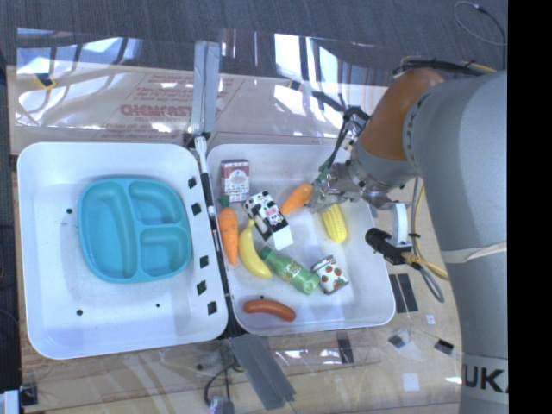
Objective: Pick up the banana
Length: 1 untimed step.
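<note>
Yellow banana (253,254) is lying beside a carrot (228,235) while the gripper (325,190), finger state impossible to tell, is hovering near the corn (334,222)

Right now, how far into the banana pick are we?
Nothing looks done: the curved yellow banana lies in the right white bin, beside the orange carrot and green bottle. In hand: the claw sits by the yellow corn cob, away from it. Left: reach, grasp, lift.
</note>
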Available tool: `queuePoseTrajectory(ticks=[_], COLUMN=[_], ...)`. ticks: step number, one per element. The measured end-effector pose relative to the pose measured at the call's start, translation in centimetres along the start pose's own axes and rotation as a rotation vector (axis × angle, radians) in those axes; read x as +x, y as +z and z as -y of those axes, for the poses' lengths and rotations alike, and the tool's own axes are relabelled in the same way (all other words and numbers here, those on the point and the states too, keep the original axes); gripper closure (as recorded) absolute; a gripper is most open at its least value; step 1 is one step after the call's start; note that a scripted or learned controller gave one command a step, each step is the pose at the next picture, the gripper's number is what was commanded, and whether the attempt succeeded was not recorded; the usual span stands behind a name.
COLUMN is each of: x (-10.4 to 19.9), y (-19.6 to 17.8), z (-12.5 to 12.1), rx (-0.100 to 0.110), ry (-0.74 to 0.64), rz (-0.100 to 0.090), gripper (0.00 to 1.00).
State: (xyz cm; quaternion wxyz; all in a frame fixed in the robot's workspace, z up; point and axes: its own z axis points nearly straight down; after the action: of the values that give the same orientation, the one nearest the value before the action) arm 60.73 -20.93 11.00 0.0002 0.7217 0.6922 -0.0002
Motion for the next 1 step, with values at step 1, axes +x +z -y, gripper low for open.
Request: queuePoseTrajectory(ticks=[1], x=[3.78], y=[-2.98], z=[7.62], rx=[0.004], ry=[-0.044], rz=[-0.002], gripper=[1.0])
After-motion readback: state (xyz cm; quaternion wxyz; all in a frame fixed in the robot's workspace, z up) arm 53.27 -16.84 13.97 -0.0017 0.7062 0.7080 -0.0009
